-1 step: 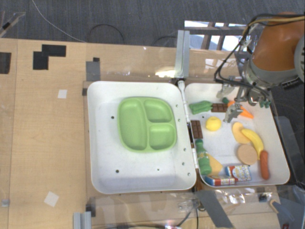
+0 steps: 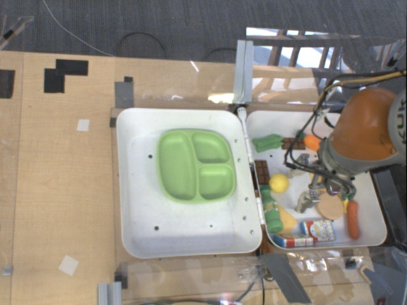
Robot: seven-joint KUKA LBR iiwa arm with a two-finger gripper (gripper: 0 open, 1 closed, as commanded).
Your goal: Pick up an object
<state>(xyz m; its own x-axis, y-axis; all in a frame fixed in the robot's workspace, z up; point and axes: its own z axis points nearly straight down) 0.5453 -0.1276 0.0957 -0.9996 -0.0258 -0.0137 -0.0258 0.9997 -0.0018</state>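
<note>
hovering gripper (image 2: 310,200) beside lemon (image 2: 278,183)

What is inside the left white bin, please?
Inside the left bin lies one green divided plate with three compartments, which look bare. Whatever the plate covers on the bin floor cannot be seen.

No text can be read; the small carton (image 2: 316,231) in the right bin (image 2: 375,234) bears only blurred print.

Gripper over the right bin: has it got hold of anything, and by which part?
Cannot be told: the metal two-finger gripper sits low beside a tan round disc, with nothing seen between its fingers.
</note>
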